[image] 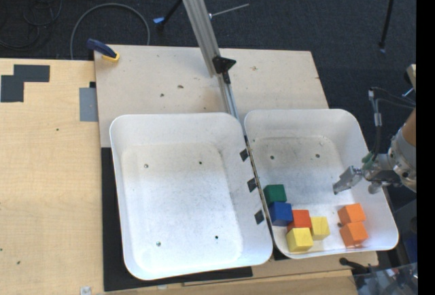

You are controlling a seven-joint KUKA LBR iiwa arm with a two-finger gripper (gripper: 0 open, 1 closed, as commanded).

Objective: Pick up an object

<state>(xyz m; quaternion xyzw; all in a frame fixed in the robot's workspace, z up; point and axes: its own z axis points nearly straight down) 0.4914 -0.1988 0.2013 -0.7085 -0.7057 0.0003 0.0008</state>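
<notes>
Gripper (350,179) sits over the right bin (299,120), near its right wall, nothing between the fingers. Can't tell how wide it's set: too small and blurred.

Nearest target: two orange blocks (353,224) just below it in frame, toward the bin's near edge, stacked or touching, no clear long axis.

Rest of the pile lies further left along the near edge: yellow blocks (306,233), red block (301,219), blue block (280,212), green block (274,193) by the divider.

My read: short move toward the near edge, then descend.

Bench (204,79) w/ 2 white bins side by side: left bin (129,134), right bin (353,125).
</notes>
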